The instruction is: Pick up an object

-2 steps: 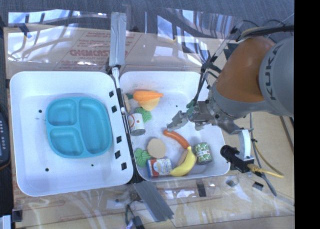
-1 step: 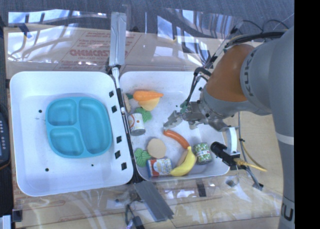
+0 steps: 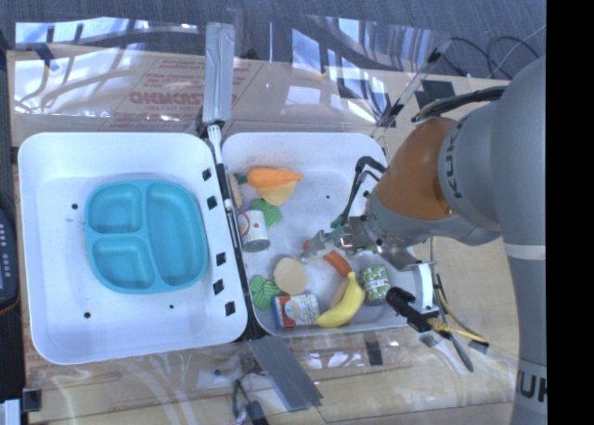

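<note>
**Bright overhead light, strong glare on plastic**

Even, bright light fills both shallow white plastic bins point(image 3: 121, 340), with soft, faint shadows. Streaky window-like glare crosses the clear plastic sheeting point(image 3: 316, 57) behind. The picture is slightly soft and low in resolution.

Glossy white plastic bins point(image 3: 56, 321), smooth blue plastic tray point(image 3: 146, 235)

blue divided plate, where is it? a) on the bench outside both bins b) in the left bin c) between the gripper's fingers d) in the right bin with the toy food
b: the blue divided plate lies flat in the left bin, apart from the banana and carrot in the right bin.
</note>
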You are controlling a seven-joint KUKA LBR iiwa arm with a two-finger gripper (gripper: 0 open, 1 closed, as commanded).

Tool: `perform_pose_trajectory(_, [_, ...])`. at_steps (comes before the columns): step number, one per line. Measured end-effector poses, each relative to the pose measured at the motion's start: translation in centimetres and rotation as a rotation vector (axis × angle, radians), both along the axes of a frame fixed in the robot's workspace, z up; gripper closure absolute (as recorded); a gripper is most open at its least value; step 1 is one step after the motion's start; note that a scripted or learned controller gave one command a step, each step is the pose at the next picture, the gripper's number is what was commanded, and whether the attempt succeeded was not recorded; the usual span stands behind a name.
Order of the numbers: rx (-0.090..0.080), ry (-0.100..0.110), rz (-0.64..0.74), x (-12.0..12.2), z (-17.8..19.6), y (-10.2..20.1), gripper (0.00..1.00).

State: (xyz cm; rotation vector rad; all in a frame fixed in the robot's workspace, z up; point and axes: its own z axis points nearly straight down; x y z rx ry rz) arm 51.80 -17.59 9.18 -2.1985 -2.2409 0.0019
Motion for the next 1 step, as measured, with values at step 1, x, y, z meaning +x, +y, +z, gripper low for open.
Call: perform_pose_trajectory(1, [-0.001, 0.001, 0.003, 0.02, 0.97, -0.06, 1.0])
